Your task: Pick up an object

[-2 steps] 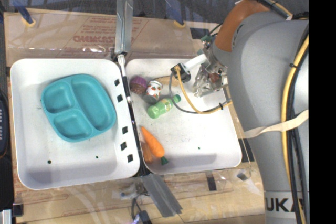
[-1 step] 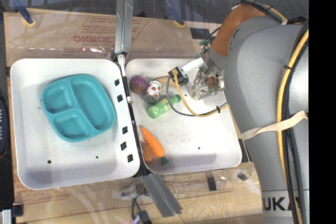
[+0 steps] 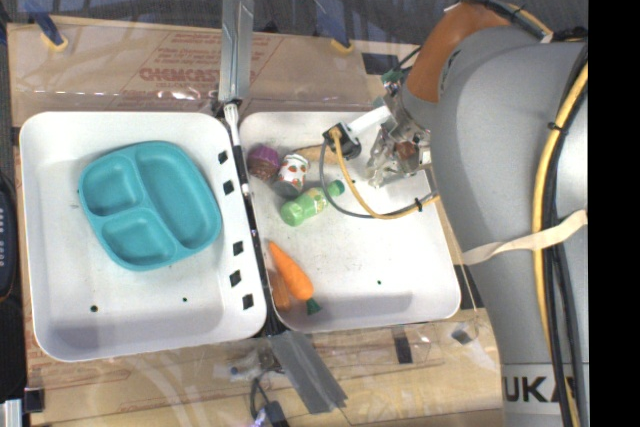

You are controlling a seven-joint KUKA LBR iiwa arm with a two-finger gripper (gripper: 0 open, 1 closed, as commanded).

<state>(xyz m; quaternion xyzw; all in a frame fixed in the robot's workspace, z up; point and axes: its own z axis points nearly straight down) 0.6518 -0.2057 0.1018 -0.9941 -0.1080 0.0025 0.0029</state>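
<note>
Overhead slanted view of the worktop (image 3: 120, 55) bearing two shallow white bins side by side. The left bin (image 3: 60, 315) contains a teal divided plate (image 3: 150, 203) with three compartments, lying flat near the bin's centre. The right bin (image 3: 400, 285) holds the loose objects: a purple ball-like item (image 3: 264, 161) near the upper left corner, a white-and-dark rounded item (image 3: 292, 173) just beside it on the right, a green bottle-shaped toy (image 3: 308, 205) lying on its side below these two, and an orange carrot (image 3: 288, 279) with a green tip resting against the bin's left wall near the lower corner. The grey arm (image 3: 510, 175), with its orange band (image 3: 440, 55) above the wrist, enters from the right and covers the right edge of the right bin. The end effector (image 3: 385, 165) sits over the upper right part of the right bin, well apart from the carrot and to the right of the green toy; whether its fingers are apart or together cannot be told, and no object is seen between them. A yellow cable (image 3: 370, 210) loops below the wrist.
</note>
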